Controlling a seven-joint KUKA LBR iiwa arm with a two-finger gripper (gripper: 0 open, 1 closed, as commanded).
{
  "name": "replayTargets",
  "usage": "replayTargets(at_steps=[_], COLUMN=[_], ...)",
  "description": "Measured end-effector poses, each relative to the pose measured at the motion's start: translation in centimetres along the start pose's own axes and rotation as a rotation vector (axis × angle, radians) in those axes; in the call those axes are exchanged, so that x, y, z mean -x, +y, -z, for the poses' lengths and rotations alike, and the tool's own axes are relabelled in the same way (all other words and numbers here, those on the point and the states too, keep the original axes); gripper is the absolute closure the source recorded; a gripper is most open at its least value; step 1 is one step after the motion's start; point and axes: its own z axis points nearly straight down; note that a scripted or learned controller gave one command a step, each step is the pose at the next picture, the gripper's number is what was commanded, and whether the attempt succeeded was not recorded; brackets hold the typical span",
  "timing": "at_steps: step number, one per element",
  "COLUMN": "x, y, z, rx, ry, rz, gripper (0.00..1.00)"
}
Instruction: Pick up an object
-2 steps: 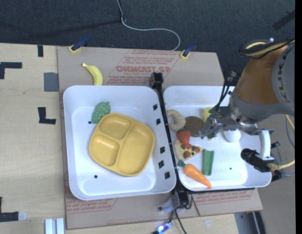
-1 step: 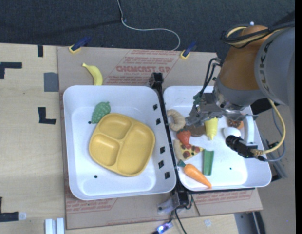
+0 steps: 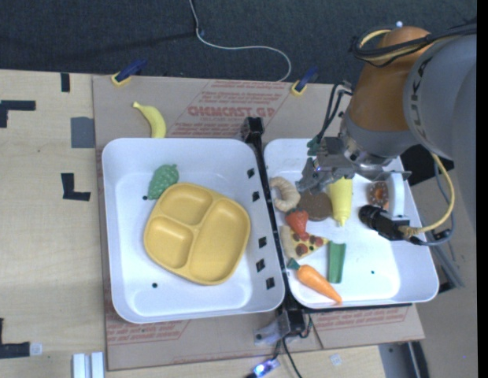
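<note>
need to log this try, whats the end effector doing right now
End effector: low over the right white bin, beside the yellow plastic squeeze bottle; open, closed or holding cannot be told.

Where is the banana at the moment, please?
The banana lies on the cardboard outside both bins, just beyond the far left corner of the left bin, above the green toy in the camera view.

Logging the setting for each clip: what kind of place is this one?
Probably a robotics lab bench for pick-up trials: two white bins clipped onto cardboard, toy food such as a carrot and a banana, and a grey-and-orange arm reaching in over a dark carpet floor.
</note>
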Motion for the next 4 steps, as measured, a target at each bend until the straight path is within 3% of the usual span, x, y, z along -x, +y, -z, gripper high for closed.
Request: replayTargets(at_steps=[1, 2, 3, 4], x=[0.0, -0.4, -0.2, 0.3], y=[-0.7, -0.5, 0.4, -0.6], z=[-1.9, 0.3, -1.5, -1.7], rx=[-0.003, 0.001, -0.003, -0.003], ry=[-0.001, 0.000, -0.002, -0.001], rz=[-0.002, -0.001, -0.001, -0.002], gripper=[1.00, 1.00, 1.00, 1.00])
